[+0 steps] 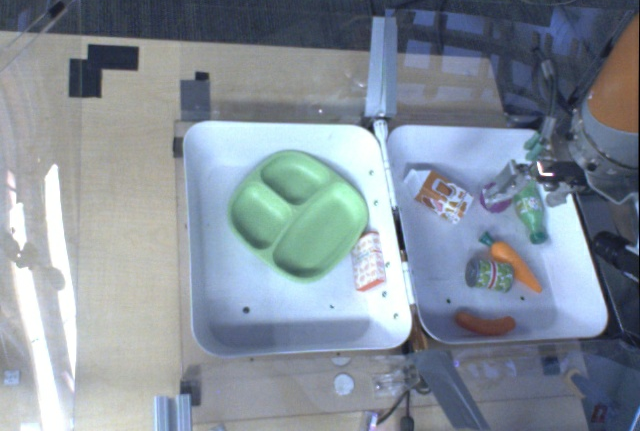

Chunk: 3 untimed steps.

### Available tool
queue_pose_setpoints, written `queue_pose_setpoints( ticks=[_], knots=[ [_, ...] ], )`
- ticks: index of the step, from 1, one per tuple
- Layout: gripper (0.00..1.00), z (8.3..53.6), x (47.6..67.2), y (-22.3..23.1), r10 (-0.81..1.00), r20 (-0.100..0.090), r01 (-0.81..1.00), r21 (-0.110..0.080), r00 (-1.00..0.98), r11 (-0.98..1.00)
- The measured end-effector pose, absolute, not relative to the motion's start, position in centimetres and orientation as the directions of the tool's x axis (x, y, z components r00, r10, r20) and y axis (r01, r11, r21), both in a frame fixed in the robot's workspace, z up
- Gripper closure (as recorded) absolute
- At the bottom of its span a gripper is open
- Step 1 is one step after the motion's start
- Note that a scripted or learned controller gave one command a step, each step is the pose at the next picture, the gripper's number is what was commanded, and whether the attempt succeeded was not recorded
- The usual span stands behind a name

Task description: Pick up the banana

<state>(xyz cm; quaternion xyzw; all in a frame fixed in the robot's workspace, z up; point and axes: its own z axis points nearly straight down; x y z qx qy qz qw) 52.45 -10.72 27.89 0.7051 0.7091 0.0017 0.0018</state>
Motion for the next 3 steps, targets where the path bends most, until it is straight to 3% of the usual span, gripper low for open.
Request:
queue_pose_setpoints(
  ticks=[1,2,3],
  knots=[
    [0.00,20.3,56.2,-15.1,0.992,0.001,0.992,0.004,0.124,-0.124],
    [0.00,10.5,56.7,-18.8,0.909,0.008,0.909,0.018,0.417,-0.417],
    [0.00,8.9,60.6,-19.2,0.965,0.001,0.965,0.010,0.264,-0.264]
  ],
)
